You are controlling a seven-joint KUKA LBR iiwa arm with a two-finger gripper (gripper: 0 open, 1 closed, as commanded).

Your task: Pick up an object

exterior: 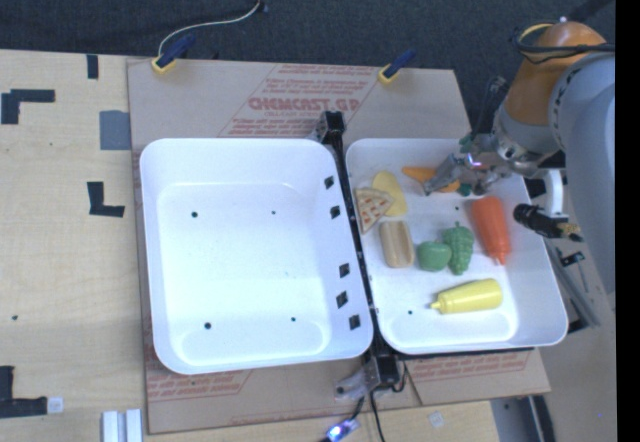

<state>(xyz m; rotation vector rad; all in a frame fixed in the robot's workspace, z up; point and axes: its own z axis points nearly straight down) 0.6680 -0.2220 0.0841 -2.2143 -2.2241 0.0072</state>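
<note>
My gripper (441, 181) hangs low over the far part of the right bin (530, 330), coming in from the right. Directly under and beside it lies a small orange piece (419, 173), partly covered by the gripper. Whether it touches the piece cannot be made out. Also in this bin are a yellow wedge (390, 188), a waffle-patterned slice (372, 206), a tan bread roll (396, 243), a green pepper (433, 255), a broccoli piece (460, 246), an orange-red carrot (491, 228) and a yellow bottle (467, 297).
The left bin (240, 250) adjoins the right one along a black-clipped divider (345, 230). Both stand on a cardboard sheet (290, 100) on the wooden bench. The arm's grey body and orange band (545, 80) fill the right side above the bin.
</note>
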